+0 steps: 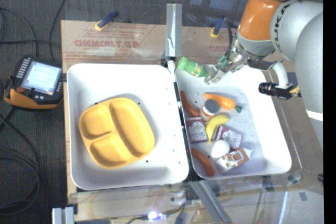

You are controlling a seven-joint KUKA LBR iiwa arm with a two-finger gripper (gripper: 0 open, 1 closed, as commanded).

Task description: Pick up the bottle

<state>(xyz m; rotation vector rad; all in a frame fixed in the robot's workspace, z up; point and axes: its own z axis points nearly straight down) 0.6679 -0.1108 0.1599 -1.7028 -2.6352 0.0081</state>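
Note:
The bottle (pixel 190 67) is small and green. It lies on its side in the far left corner of the right bin (pixel 273 128), against the rim. My gripper (pixel 214 75) hangs just to the right of the bottle's end, low over the bin's far edge, and comes down from the orange-banded wrist (pixel 262 8). From this angle I cannot make out whether the gripper touches the bottle or stands a little apart from it.
The right bin also holds a carrot (pixel 223 102), a small jar (pixel 210 108), a banana (pixel 216 125), two sausages (pixel 188 104) (pixel 202 161), an egg (pixel 219 148), a carton (pixel 234 159) and packets (pixel 197 130). A yellow divided tray (pixel 116 131) lies in the left bin (pixel 79 92).

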